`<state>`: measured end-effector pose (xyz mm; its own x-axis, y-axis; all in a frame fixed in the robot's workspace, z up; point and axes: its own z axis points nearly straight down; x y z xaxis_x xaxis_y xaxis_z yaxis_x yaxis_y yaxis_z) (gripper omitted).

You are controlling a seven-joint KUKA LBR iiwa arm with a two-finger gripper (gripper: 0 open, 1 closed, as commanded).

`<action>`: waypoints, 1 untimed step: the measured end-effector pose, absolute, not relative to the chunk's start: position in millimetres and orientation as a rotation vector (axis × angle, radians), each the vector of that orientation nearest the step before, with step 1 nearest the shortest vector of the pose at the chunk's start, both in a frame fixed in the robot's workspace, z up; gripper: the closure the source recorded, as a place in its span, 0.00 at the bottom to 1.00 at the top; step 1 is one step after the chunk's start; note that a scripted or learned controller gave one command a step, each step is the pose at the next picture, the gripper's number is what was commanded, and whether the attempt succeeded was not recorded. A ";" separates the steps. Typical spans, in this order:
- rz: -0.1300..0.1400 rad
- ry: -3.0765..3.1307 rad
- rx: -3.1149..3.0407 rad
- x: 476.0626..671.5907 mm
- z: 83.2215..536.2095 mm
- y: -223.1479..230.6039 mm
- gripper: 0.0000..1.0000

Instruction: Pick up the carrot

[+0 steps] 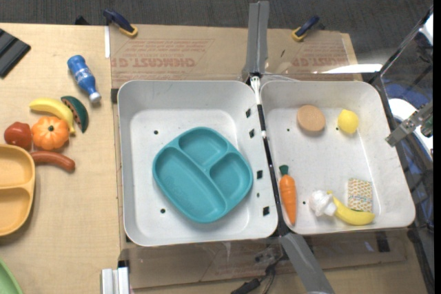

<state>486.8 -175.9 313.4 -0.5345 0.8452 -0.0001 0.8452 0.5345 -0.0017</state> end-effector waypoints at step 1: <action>0.001 -3.010 -0.901 534.9 332.8 -171.6 1.00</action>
